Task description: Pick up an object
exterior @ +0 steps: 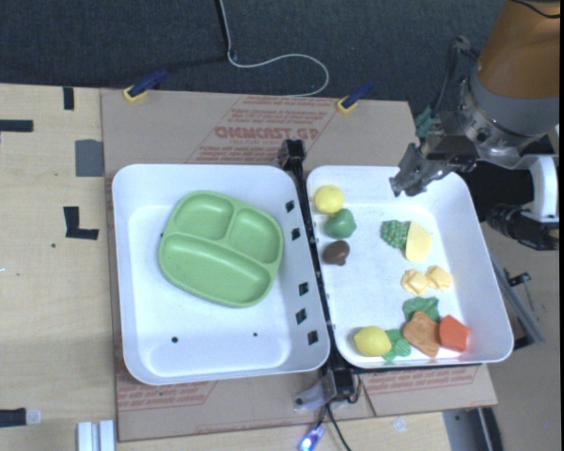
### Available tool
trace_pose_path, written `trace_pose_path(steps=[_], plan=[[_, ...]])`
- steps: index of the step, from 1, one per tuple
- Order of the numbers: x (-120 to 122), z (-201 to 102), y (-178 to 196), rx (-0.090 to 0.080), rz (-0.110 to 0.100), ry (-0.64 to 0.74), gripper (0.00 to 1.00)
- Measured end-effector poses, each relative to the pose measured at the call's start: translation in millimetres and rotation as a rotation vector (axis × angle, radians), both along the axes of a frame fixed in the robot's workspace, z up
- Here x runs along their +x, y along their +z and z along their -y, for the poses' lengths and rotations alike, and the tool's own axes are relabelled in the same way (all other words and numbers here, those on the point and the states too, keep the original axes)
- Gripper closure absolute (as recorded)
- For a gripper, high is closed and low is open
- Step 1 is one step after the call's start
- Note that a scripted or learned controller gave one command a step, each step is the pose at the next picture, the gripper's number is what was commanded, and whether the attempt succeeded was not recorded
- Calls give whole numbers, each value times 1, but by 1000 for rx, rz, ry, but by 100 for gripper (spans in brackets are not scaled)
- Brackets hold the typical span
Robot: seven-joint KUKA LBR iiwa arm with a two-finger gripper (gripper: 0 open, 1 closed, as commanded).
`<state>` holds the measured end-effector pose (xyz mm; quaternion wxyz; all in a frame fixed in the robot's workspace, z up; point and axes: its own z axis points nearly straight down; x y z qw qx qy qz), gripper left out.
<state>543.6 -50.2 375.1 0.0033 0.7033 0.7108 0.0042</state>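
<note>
Claw (409,181) hangs over the right bin's (479,252) far edge, whether parted or closed I cannot tell; nearest pickable, the green-and-yellow piece (406,237), lies just nearward, long axis across the bin.

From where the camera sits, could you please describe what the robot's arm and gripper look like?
The arm enters from the right as a thick rounded body with a broad orange band above a grey wrist section. Below it sits a cluster of metallic grey and black hardware with dark cables running alongside. The gripper is small, dark and angular, ending in two slim black fingers over the right bin.
</note>
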Motion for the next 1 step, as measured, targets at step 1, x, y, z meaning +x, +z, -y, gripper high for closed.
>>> trace_pose_path(steps=[1], plan=[[-44, -67, -57, 1, -20, -3, 100]])
